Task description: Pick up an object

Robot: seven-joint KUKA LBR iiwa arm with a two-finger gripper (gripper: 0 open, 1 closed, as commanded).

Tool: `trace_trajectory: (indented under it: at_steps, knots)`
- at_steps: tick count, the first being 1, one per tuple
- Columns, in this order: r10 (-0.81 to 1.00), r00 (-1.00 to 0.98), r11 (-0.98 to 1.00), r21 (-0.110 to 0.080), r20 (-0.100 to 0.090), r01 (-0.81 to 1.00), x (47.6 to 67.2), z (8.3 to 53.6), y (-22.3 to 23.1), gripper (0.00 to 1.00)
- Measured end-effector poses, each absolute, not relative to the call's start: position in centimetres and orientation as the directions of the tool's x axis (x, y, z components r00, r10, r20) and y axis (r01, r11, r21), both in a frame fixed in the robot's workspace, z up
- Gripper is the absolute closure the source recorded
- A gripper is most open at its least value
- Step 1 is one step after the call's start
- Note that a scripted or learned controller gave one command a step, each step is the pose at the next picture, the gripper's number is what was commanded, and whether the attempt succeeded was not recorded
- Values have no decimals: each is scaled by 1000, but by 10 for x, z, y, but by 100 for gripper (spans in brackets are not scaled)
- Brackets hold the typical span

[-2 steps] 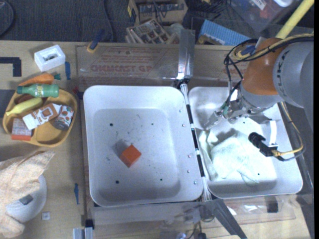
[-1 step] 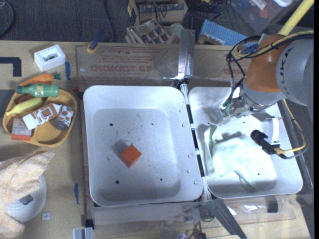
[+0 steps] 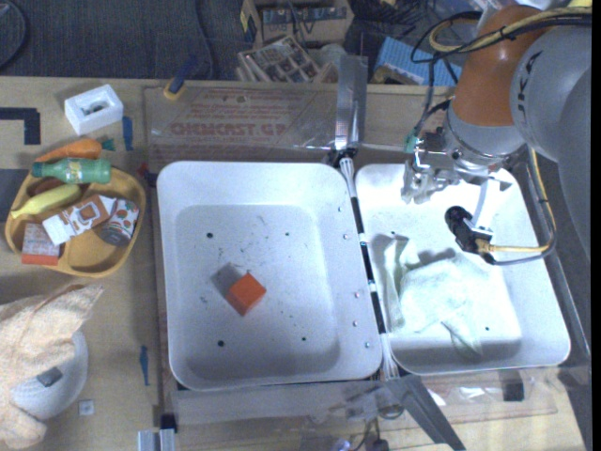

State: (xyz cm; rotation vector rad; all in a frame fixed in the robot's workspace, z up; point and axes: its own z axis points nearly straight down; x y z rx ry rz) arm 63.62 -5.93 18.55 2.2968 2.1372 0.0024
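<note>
An orange cube lies in the left bin, a little left of its middle, with a grey shadow at its upper left. A crumpled white cloth fills the middle of the right bin. My gripper hangs over the far left part of the right bin, above and behind the cloth and well apart from the cube. Nothing shows in its grasp.
A black and yellow cable loops from the wrist over the right bin. A clear plastic sheet lies behind the bins. At the far left stand a wooden bowl of toy food, a small white box and a tan cloth.
</note>
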Motion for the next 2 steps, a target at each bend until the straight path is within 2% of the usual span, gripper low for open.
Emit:
trace_trajectory:
  at_steps: [1, 2]
  knots:
    - [997, 72, -72, 4, -2, 997, 636, 185, -59, 0]
    - [1000, -3, 3, -1, 0, 1000, 634, 160, -136, 0]
